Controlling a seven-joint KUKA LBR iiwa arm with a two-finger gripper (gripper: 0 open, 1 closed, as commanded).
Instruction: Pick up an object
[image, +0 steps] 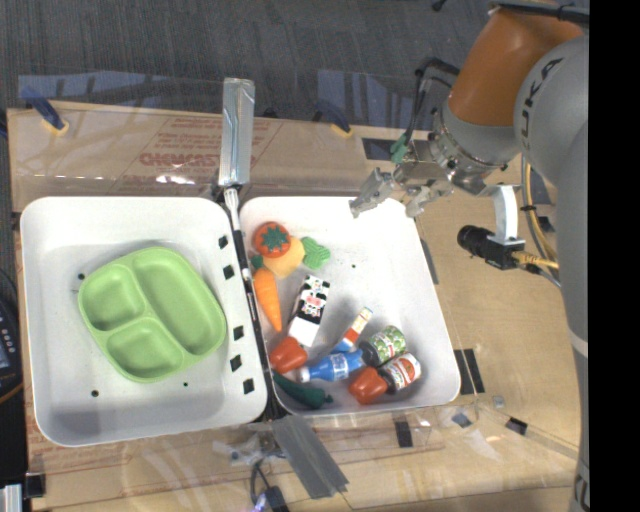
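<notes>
My gripper (389, 198) hangs open over the far right corner of the right bin (420, 262), with nothing between its fingers. Below it and to the left lie the toys. A tomato (272, 240) rests on a yellow piece at the bin's far left, with a green leafy piece (316, 252) beside it. A carrot (267, 298) lies along the left wall. A small milk carton (311, 304) with a cow print sits in the middle. Two cans (392, 357), a blue bottle (334, 366) and red peppers (367, 385) crowd the near edge.
The left bin (50, 330) holds a green divided plate (152, 312). A silver taped strip (235, 130) runs up from the divider between the bins. The bench is wood-coloured with tape marks.
</notes>
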